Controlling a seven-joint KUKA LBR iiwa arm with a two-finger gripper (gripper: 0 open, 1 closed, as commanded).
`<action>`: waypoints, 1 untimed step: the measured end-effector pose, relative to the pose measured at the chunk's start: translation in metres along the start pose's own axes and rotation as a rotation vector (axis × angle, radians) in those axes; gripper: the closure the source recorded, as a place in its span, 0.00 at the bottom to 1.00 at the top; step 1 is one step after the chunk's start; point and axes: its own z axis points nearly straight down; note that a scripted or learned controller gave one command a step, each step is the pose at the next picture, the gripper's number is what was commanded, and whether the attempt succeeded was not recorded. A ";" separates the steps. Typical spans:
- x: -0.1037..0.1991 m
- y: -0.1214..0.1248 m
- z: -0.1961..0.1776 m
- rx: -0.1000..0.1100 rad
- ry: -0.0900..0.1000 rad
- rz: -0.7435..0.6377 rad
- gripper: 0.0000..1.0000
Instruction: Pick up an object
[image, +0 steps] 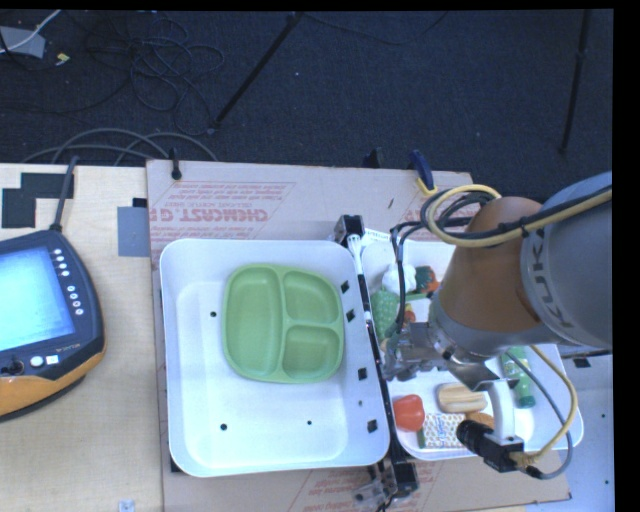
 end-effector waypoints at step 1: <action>0.059 0.060 -0.052 -0.002 -0.003 0.002 1.00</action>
